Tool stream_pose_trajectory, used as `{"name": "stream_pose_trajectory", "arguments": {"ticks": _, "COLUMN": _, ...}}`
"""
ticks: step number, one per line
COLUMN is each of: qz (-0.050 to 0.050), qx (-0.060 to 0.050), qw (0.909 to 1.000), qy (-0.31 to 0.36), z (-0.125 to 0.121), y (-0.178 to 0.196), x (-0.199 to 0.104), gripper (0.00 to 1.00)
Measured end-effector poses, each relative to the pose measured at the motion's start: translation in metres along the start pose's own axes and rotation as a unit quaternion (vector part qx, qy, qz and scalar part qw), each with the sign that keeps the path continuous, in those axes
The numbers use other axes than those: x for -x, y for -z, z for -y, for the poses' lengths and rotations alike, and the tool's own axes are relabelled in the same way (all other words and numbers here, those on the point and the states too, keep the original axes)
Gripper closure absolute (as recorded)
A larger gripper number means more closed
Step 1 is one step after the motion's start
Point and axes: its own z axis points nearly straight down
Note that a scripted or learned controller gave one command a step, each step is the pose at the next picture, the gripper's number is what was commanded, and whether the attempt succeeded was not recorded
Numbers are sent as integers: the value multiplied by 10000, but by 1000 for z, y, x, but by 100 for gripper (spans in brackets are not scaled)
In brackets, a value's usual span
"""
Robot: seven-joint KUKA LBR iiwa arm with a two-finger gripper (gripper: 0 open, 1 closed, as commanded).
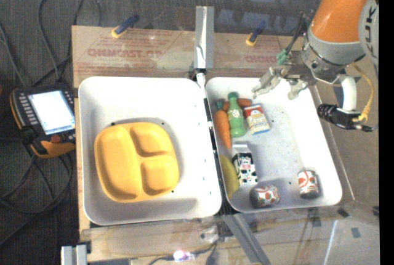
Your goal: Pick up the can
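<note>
Two bins (148, 88) lie below the gripper (280, 83); the can (308, 183) sits well below it in the right one, near the front corner. It looks small, rigid, light and smooth-sided, so pinch across its round body. The gripper's fingers are spread, holding nothing.

Tray (136, 161) in left bin (86, 110)

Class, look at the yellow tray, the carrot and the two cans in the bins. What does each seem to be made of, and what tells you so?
Yellow tray: likely moulded plastic, smooth with a soft sheen and rounded compartments.
Carrot: probably toy plastic, with even orange colour and a smooth surface.
Cans: printed red and white sides; metal or plastic can't be told at this size.
</note>
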Motion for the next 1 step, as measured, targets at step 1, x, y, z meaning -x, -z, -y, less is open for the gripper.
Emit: {"name": "stream_pose_trajectory", "arguments": {"ticks": 1, "qz": -10, "qx": -6, "qw": 9981, "qy": 611, "z": 116, "y": -77, "x": 24, "gripper": 0}}
